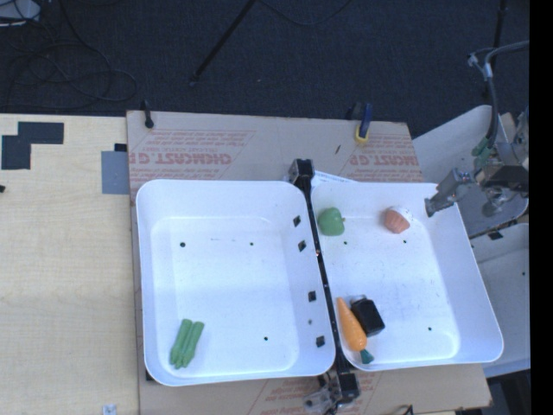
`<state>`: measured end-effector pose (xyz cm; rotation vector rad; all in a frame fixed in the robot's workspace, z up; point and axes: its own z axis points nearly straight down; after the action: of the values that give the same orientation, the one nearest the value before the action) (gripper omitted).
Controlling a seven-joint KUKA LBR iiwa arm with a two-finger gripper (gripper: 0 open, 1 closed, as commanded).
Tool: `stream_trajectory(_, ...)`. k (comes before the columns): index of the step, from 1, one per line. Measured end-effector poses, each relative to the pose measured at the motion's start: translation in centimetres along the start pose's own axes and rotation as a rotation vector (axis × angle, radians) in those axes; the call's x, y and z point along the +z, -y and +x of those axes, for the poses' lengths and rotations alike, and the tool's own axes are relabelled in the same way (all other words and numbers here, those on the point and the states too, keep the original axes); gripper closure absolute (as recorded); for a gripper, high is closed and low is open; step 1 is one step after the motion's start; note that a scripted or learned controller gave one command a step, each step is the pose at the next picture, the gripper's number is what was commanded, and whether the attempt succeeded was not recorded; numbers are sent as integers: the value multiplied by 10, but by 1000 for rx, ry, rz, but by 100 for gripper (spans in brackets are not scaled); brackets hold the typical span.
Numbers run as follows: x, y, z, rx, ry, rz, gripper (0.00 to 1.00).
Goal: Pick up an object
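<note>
Gripper [435, 203] at the right bin's [471, 271] far rim, finger state unclear, peach-coloured ball [397, 220] just beside it, green pepper [331, 222] farther left, carrot [350, 321] and black block [367, 315] well below

Pale wooden bench [60, 275], cardboard sheet [259, 150] on it, two white bins [155, 199] atop.

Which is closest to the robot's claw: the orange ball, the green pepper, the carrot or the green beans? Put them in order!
From the gripper at the right bin's far right edge:
1. Orange ball, right bin, far side.
2. Green pepper, right bin, by the divider.
3. Carrot, right bin, near corner.
4. Green beans, left bin, near corner.
</note>
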<state>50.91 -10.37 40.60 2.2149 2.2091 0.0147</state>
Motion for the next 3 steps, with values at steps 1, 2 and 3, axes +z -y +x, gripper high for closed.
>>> stream_trajectory(1, -138, -58, 35, -7, -1, 2, 0)
stream_trajectory(2, -128, -114, 105, -10, -4, 19, 0)
stream_trajectory(3, -128, -135, 270, -18, -7, 22, 0)
